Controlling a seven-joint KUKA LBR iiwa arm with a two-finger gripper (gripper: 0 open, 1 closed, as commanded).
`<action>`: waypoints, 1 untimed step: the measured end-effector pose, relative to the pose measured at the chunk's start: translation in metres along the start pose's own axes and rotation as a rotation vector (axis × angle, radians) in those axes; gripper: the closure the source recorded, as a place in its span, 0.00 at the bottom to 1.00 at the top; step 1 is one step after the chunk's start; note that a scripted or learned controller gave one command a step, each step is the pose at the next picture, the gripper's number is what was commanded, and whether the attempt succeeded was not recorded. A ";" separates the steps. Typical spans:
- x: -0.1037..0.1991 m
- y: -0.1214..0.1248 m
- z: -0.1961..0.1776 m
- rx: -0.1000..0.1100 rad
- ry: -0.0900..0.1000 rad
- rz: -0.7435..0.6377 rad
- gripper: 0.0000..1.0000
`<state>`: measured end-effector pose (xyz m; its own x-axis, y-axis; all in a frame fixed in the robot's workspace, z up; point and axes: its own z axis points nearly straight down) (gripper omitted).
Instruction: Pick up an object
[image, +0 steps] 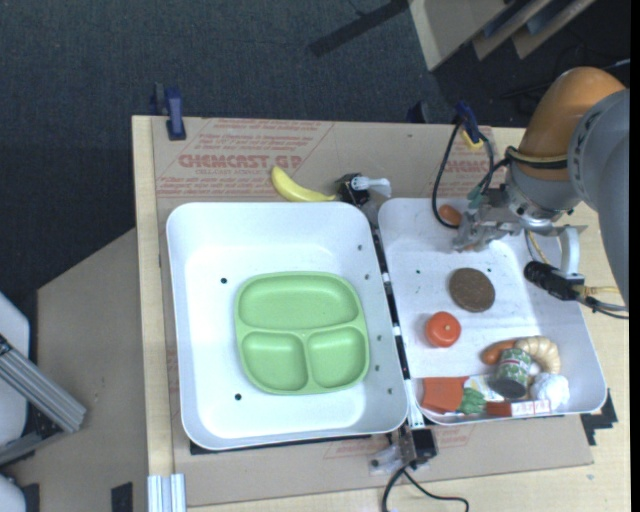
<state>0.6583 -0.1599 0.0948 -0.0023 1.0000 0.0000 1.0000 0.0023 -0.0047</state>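
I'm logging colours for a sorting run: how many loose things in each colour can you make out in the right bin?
Brown: 1, the round disc
Red-orange: 2, the ball and the flat block
Tan: 1, the curved pastry
White: 1, the lump
Dark: 1, the can
Total: 6 that I can tell apart; the corner pile is cluttered, so more may hide there.

I'm working in a robotics lab: taped brown cardboard bench top (250, 150), blue clamps (174, 110) at 11 and 1 o'clock, loose black cables (440, 190), aluminium extrusion rail (40, 395) at 8 o'clock, dark carpet (80, 60).
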 end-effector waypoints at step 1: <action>0.000 0.000 0.001 0.001 0.000 0.000 0.00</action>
<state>0.6582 -0.1595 0.0943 -0.0028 1.0000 -0.0001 1.0000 0.0028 -0.0057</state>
